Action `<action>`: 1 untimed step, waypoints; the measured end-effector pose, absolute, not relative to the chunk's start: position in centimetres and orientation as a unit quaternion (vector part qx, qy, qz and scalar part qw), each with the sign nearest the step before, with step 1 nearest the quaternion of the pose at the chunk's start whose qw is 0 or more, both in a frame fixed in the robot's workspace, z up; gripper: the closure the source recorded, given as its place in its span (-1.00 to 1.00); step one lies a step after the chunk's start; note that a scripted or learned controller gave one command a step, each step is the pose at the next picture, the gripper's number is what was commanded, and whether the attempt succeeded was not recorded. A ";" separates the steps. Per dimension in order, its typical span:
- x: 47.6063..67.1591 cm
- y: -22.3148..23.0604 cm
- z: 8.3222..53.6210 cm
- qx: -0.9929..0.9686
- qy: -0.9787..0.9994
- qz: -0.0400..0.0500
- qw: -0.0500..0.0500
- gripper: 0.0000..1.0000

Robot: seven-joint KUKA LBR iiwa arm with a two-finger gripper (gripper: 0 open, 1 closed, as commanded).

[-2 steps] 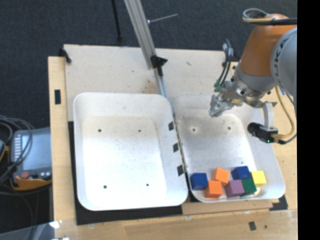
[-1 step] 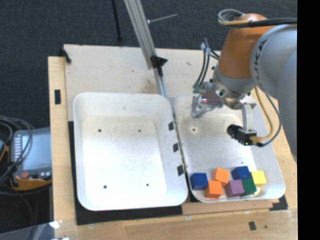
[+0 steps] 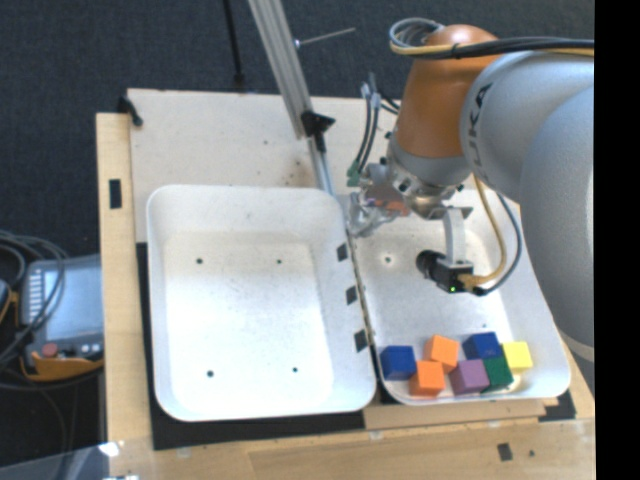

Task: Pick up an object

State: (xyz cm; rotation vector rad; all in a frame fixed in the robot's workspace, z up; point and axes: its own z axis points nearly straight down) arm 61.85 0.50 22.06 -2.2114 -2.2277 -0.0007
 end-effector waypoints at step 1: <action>61.1 5.6 21.6 -0.705 -0.710 0.001 0.002 1.00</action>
